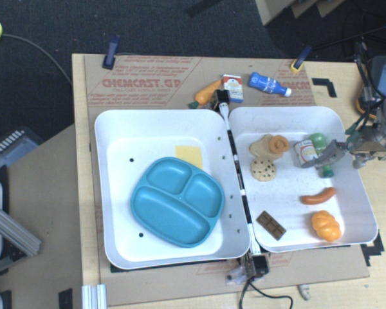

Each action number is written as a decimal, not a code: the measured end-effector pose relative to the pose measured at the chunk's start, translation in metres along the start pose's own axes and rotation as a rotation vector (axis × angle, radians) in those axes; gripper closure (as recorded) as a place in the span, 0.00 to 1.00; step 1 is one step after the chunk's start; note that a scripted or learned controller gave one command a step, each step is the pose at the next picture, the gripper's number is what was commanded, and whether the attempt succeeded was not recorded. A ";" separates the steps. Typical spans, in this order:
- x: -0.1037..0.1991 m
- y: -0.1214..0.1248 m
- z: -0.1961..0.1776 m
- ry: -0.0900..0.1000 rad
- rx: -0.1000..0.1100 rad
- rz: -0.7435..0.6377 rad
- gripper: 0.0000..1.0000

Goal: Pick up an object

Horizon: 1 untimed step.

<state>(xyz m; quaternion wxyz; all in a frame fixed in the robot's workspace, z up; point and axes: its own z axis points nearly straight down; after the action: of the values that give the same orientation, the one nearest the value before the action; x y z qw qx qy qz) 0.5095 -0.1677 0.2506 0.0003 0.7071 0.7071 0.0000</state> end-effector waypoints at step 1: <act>-0.039 0.046 0.102 0.001 0.004 0.001 0.00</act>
<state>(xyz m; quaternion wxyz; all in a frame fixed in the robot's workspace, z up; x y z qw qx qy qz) 0.5556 -0.2063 0.1487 -0.0016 0.7073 0.7069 -0.0010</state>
